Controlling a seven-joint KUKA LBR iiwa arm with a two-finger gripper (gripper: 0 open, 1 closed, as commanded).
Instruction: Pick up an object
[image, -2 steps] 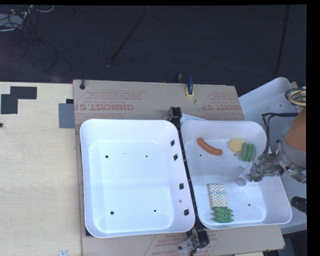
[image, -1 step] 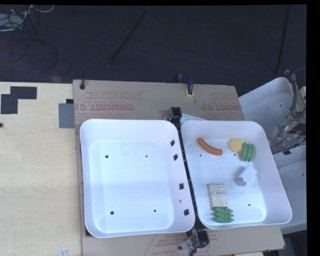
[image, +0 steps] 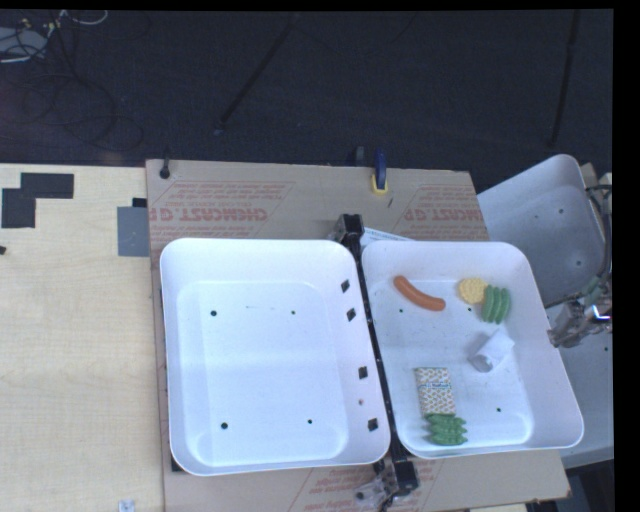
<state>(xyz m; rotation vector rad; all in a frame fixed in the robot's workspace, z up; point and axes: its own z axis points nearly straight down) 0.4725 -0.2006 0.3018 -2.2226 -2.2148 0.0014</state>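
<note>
On the worktop (image: 80, 330) we see two shallow white bins side by side, resting on a brown board with red lettering. We find the left bin (image: 185, 300) showing just a few small dark dots on its floor. All the objects lie in the right bin (image: 545, 390).

Toward the far side of that bin we see an orange sausage (image: 419, 293) lying at a slant. To its right sits a small yellow corn piece (image: 472, 291), and a green vegetable (image: 496, 304) lies touching the corn on its right side. Nearer the middle right, a small grey block (image: 490, 352) rests tilted on the bin floor, apart from the others. Along the near side we see a patterned flat packet (image: 434, 389), and a green pea pod (image: 446, 430) lies just beside its near end, close to the bin wall.

At the right edge of the view, outside the right bin, we make out what looks like the end effector (image: 575, 325) beside a grey arm link (image: 545, 215). It is small and blurred, so we cannot tell how it is set, and nothing from the bin is visibly in it.
</note>
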